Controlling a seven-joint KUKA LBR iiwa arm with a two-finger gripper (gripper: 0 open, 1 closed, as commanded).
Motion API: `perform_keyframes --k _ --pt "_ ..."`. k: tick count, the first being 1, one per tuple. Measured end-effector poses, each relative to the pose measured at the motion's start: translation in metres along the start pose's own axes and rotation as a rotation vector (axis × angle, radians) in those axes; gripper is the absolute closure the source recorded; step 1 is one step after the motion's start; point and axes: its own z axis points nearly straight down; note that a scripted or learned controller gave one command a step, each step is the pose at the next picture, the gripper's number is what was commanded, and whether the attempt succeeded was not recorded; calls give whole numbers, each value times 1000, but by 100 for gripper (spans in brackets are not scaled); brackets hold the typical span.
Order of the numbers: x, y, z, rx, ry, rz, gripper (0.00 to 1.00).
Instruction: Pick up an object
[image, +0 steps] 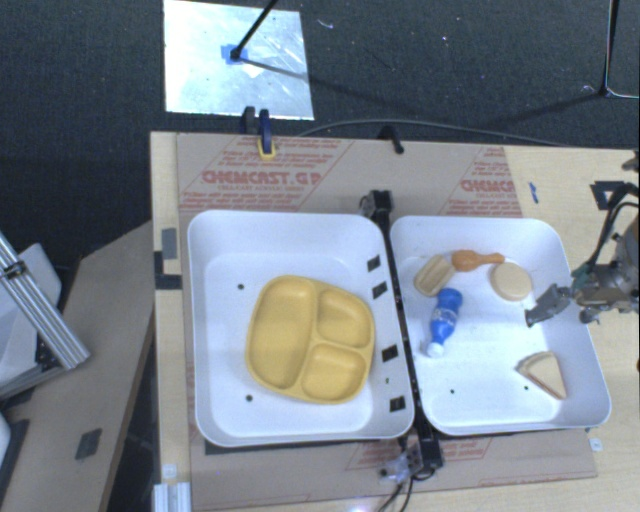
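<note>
The nearest pick, a tan wedge (543, 374), lay in the right bin (600, 395) just below the gripper (545, 305), whose jaw spread could not be told. Its sloped faces could slip from a pinch, and a descent so close to the bin's right wall risked a knock. Left of the jaws lay 1 round cream disc (511, 281), 1 blue bottle (444, 320), 1 orange piece (475, 260) and 1 tan oval (432, 274); well left, 1 yellow tray (310, 338) sat in the second of 2 bins
</note>
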Motion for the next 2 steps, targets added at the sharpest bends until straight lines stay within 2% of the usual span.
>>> perform_keyframes --k 1,2 --pt "0 3 -5 -11 -3 -3 0" --pt "4 -6 45 -7 -1 -2 0"
